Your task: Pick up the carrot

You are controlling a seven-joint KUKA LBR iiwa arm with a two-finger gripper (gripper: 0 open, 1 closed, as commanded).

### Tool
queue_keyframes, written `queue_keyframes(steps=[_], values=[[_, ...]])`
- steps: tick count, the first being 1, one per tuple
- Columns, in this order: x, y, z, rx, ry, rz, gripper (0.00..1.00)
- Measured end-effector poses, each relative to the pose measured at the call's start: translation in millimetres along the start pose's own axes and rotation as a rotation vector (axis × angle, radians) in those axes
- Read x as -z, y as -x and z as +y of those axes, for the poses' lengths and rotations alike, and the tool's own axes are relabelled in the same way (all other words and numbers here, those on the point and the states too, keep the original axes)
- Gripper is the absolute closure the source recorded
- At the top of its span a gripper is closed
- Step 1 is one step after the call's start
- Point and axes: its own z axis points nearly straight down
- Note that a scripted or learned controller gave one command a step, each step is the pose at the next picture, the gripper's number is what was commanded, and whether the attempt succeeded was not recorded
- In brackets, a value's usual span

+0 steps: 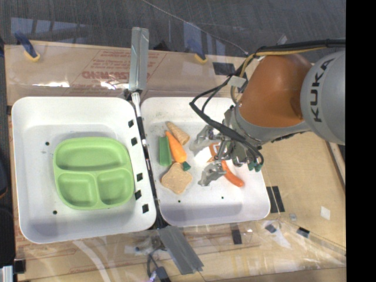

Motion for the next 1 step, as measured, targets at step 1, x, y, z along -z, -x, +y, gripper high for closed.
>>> queue_keyframes(steps=[1], values=[[-118.6,33.7,14.4,0.166,-0.001,-0.013,0.00]])
